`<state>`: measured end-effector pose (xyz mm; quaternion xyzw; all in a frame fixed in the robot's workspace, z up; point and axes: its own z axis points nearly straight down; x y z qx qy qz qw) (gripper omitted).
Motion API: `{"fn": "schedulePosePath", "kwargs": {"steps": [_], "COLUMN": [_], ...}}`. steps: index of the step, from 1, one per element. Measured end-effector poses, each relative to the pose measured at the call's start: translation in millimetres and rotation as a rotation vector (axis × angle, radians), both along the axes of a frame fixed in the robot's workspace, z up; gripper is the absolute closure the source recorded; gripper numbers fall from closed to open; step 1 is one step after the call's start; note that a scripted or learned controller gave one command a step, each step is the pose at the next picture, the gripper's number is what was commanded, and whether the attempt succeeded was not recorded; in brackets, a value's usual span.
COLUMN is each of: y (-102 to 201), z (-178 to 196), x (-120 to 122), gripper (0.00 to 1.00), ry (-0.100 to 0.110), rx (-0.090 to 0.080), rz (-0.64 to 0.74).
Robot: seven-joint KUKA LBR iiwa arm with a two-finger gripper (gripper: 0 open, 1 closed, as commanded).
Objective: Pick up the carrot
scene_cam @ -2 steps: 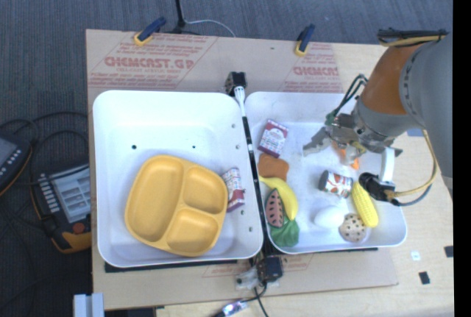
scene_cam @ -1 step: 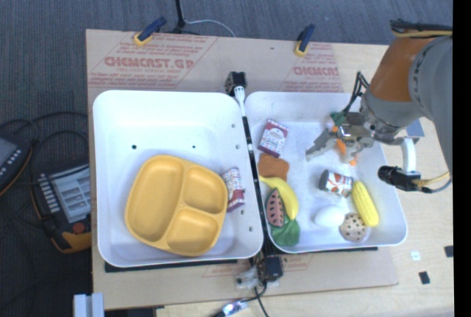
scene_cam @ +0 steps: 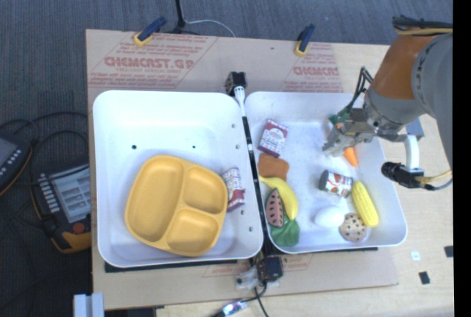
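The left bin [scene_cam: 110, 117] is white and carries a plain yellow sectioned tray [scene_cam: 176, 204]. In the white right bin [scene_cam: 309, 106] lie an orange carrot [scene_cam: 351, 155], a yellow corn cob [scene_cam: 365, 203], a yellow banana [scene_cam: 282, 194], a red-and-green watermelon slice [scene_cam: 274, 209], a white egg [scene_cam: 329, 218] and a speckled tan cookie [scene_cam: 353, 228].
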<state>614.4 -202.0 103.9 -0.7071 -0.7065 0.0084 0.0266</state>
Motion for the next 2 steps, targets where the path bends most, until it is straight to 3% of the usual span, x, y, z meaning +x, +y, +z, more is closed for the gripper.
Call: {"fn": "schedulePosePath", "kwargs": {"steps": [1, 2], "y": [-8.4, 76.6], "z": [45.3, 108.9], "x": [3.4, 28.2], "gripper": [1.00, 1.00], "ry": [-0.044, -0.038], "rx": [-0.040, -0.044], "rz": [-0.386, -0.759]}}
